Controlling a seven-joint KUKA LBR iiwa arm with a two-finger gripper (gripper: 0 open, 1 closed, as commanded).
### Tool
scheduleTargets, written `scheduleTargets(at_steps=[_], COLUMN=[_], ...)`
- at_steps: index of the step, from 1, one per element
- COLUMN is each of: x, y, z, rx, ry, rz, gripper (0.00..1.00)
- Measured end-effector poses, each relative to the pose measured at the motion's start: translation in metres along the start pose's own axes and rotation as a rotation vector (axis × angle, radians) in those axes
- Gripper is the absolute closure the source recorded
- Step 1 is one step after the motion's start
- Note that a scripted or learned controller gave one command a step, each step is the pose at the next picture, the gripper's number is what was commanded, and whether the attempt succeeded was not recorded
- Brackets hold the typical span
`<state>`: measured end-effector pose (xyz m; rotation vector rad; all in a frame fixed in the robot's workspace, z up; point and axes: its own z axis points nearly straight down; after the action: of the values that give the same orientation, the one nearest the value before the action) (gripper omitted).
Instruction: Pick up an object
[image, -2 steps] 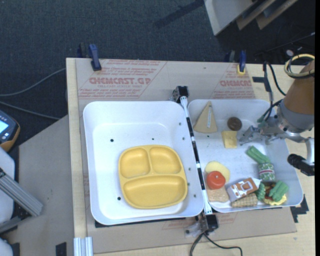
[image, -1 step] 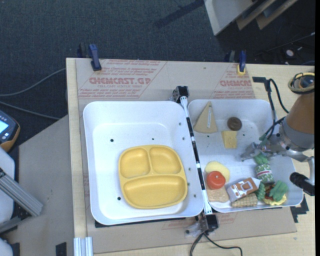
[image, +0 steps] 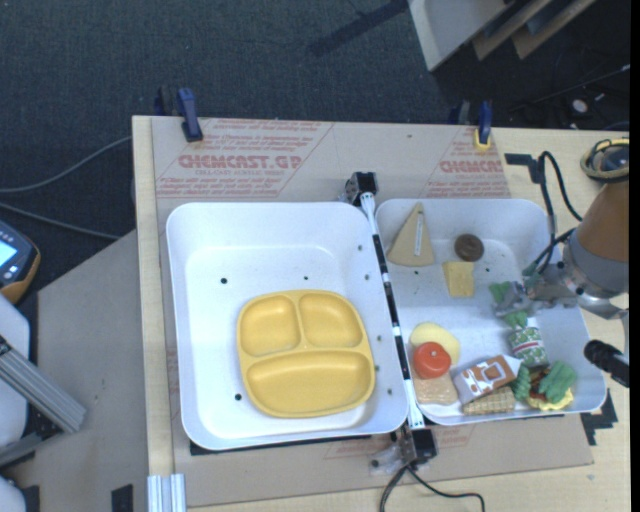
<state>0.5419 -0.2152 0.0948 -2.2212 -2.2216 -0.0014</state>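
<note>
While a yellow divided plate (image: 303, 353) lay in the left bin (image: 190, 300), the right bin (image: 500, 215) held a cheese wedge (image: 412, 240), a tomato (image: 432, 359), a cracker packet (image: 486, 376); the gripper (image: 515, 296) hung over its right side, grip impossible to tell

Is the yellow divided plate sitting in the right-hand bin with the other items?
No, the yellow divided plate lies alone in the left bin.

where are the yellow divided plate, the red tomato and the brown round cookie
yellow divided plate (image: 305, 353): camera view, on the ridge between its compartments, left bin
red tomato (image: 432, 359): camera view, on its red top, right bin
brown round cookie (image: 468, 247): camera view, on its middle, right bin
</note>
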Motion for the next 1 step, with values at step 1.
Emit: scheduleTargets(at_steps=[1], x=[0.0701], y=[0.0634], z=[0.0102], rx=[-0.005], ry=[-0.001], rz=[-0.008], gripper=[1.0])
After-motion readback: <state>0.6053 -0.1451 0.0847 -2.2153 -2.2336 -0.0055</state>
